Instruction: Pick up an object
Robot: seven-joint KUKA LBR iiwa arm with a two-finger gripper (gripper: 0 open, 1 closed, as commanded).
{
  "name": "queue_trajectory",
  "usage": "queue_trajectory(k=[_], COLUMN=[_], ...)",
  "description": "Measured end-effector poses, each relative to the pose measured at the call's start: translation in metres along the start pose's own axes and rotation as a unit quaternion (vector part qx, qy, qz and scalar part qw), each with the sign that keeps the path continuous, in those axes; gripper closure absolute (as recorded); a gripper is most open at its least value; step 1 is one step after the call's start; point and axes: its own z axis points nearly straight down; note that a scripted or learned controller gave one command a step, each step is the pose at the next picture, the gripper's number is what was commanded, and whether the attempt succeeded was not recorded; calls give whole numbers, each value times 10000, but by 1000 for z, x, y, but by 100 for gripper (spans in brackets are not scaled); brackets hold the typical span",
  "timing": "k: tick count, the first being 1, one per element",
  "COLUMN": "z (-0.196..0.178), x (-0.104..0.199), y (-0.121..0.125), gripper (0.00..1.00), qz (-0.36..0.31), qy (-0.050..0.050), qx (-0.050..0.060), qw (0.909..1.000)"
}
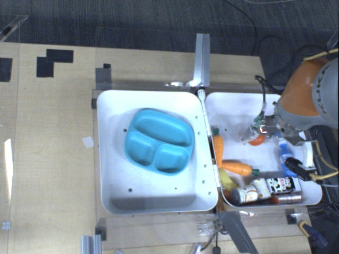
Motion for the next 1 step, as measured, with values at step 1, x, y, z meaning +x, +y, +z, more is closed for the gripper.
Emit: queue_trajectory(k=[1], z=[-107], x=[23], y=[72], gripper=[100], qz=[-249], qy=[5], qx=[59], qw=[9997])
